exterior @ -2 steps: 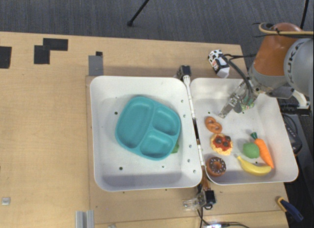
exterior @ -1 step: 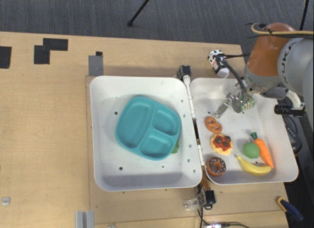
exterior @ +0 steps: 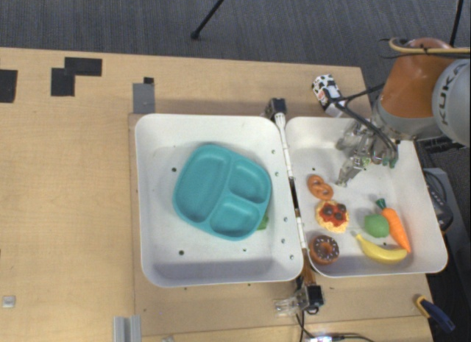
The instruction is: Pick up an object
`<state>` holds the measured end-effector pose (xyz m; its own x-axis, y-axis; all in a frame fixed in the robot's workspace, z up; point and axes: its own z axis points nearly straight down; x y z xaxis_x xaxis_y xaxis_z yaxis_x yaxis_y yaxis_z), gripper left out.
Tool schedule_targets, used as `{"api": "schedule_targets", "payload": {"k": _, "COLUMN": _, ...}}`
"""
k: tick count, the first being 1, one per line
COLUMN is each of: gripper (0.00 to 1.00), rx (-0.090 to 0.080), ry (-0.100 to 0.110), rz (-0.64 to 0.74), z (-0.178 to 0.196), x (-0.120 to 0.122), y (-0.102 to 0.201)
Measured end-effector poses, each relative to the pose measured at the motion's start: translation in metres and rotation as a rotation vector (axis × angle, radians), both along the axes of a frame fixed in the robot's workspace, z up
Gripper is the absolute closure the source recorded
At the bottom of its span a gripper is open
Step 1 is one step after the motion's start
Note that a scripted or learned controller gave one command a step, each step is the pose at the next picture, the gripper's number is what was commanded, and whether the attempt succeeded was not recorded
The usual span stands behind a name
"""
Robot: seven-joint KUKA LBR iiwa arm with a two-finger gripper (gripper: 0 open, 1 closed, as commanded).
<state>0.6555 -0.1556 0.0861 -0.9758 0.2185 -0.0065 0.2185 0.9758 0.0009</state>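
Observation:
My gripper [exterior: 352, 172] hangs over the upper middle of the right bin [exterior: 309, 136], fingers pointing down-left with nothing between them. Just left of and below it lies a small orange pretzel [exterior: 319, 186]. Further down sit a yellow tart with red berries [exterior: 333, 216], a chocolate donut [exterior: 324, 248], a green fruit [exterior: 376, 225], an orange carrot [exterior: 395, 228] and a yellow banana [exterior: 381, 251]. The fingers appear slightly apart.
The left bin [exterior: 154, 259] holds a teal divided plate [exterior: 223, 191], with something green peeking out under its right edge. The arm's orange band and grey body stand at the right, above the right bin's far corner.

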Motion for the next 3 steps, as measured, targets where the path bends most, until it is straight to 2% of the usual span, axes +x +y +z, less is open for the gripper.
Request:
{"api": "schedule_targets", "payload": {"k": 1, "gripper": 0.00, "rx": -0.001, "ry": 0.003, "rz": -0.049, "z": -0.001, "x": 0.002, "y": -0.048}}
{"api": "schedule_targets", "payload": {"k": 2, "gripper": 0.00, "rx": -0.001, "ry": -0.003, "rz": 0.022, "z": 0.001, "x": -0.080, "y": -0.023}}
{"api": "schedule_targets", "payload": {"k": 3, "gripper": 0.00, "rx": -0.006, "ry": -0.009, "rz": 0.366, "z": 0.002, "x": -0.118, "y": 0.004}}
